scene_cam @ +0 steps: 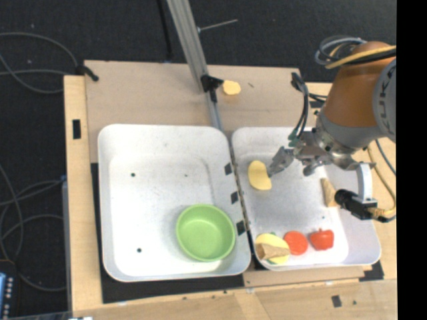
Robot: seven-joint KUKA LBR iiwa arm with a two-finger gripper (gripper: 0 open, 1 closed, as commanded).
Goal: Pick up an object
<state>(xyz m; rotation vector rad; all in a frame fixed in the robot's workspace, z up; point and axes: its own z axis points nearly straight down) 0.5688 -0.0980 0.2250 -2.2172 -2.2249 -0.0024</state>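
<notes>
The gripper (283,160) hangs just right of a pale yellow piece (259,176). It seems to touch nothing. A green bowl (205,232) sits lower left of that piece.

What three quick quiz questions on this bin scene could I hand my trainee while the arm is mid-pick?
1. True or false: the green bowl sits in the right bin.
2. Which object lies nearest the gripper? A) the red pepper-like piece B) the pale yellow piece C) the green bowl
3. Fill in: a small yellow piece lies outside both bins, on the ____ behind them.

Key
1. False: it sits in the left bin.
2. B
3. board
</notes>
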